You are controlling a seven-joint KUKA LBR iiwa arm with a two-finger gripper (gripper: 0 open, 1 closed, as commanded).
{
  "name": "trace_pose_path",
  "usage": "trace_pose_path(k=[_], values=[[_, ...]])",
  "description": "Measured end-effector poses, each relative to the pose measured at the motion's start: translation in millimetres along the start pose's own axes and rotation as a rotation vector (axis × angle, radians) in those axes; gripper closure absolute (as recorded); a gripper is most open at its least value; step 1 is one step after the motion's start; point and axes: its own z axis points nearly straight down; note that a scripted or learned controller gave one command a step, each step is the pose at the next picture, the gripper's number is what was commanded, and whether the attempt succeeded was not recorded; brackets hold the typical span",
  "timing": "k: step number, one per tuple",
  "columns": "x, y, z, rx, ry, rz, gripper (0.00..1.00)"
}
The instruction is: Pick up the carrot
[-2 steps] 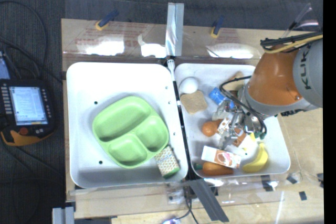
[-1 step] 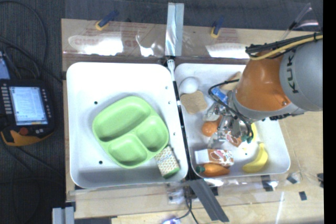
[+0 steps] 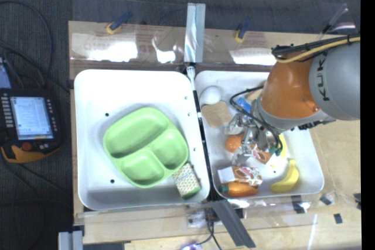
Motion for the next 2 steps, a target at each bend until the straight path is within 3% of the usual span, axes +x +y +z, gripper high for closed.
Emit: trace_pose_path(k=[1, 2], values=[[-1.4, 0.2, -10.5, 0.003, -0.003, -0.001, 1.0], [-9.5, 71.2, -92.3, -0.002, 0.017, 0.279, 1.0]])
